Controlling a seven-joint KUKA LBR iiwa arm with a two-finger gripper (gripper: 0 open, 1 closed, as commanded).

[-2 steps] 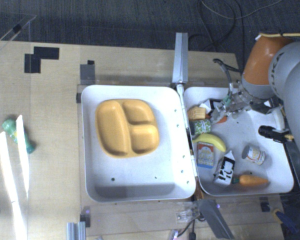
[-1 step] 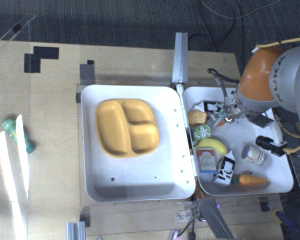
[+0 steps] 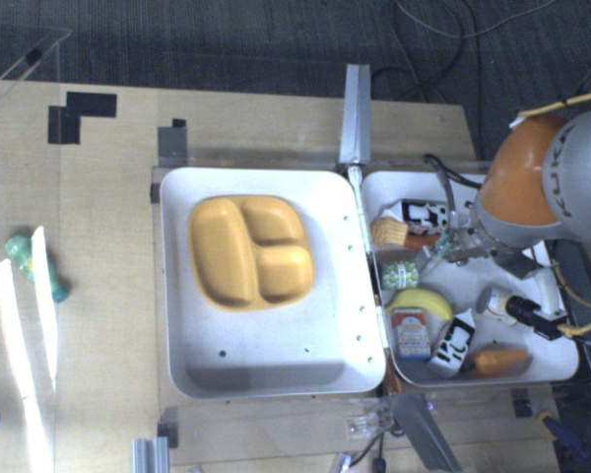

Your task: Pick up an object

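Gripper in rt bin, brush just left (apart)

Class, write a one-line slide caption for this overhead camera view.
Arm reaching into the cluttered right bin; yellow tray in left bin.

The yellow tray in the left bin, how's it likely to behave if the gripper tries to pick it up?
The yellow tray looks like stiff moulded plastic, so it should probably keep its shape. It is wide and lies flat in the left bin, so the gripper would likely need to pinch a rim or divider. Its smooth, rounded surface may be slippery.
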